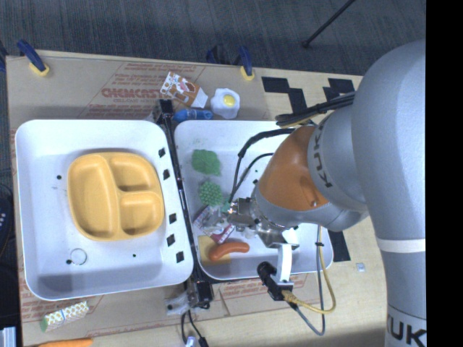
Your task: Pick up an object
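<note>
The grey KUKA arm with the orange band (293, 176) reaches in from the right of the frame and bends down over the right-hand shallow white bin (217, 130). Its gripper (230, 215) sits low in the lower left part of that bin, among a small cluster of things, and its tip is buried in the clutter, so I cannot tell what, if anything, it has hold of.

Just under the gripper lies a crinkled clear plastic wrapper with red and white print (211, 224), seemingly touching the tool. Just below that lies a small orange sausage-shaped toy (228, 249) near the bin's bottom edge. Higher in the same bin are two bumpy green plastic pieces, one darker and leafy (206, 162) in the upper left of the bin, one rounder and studded (210, 192) just beneath it, near the gripper but apart from it.

The left-hand white bin (29, 194) holds a yellow divided plastic plate (116, 194).

By my reading, this is the reach-and-grasp step: the tool is down at the pile, most likely over the wrapper, with nothing visibly lifted. The next move calls for a firm closing on one item and a straight rise; the thin, slippery wrapper could well slide out, and the orange toy lies close enough to be nudged.
</note>
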`<state>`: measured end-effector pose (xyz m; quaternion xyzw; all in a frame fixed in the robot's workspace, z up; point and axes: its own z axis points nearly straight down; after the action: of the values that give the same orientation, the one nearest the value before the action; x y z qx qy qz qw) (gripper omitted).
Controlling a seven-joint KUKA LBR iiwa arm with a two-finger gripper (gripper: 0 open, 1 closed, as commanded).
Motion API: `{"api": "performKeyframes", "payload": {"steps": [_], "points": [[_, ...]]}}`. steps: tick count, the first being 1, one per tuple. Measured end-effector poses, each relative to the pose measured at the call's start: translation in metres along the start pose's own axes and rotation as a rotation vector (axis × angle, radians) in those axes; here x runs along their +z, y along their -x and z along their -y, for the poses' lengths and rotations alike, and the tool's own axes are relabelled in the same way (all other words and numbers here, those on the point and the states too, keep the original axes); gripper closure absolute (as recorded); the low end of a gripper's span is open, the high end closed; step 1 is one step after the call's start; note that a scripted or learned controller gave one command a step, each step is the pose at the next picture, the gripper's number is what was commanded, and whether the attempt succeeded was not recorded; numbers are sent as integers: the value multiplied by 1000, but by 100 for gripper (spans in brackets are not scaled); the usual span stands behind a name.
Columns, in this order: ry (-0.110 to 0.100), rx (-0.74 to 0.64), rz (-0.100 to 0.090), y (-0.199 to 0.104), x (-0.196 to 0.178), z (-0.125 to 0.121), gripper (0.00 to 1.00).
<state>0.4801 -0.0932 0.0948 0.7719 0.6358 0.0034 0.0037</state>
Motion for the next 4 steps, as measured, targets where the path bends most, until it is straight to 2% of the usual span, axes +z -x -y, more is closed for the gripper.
{"api": "performKeyframes", "payload": {"steps": [1,2,3,4], "points": [[-10,707,-4,2,1,1,0],[-10,707,-4,2,1,1,0],[-12,792,1,-12,2,-48,0],[-16,769,4,-15,-37,-101,0]]}}
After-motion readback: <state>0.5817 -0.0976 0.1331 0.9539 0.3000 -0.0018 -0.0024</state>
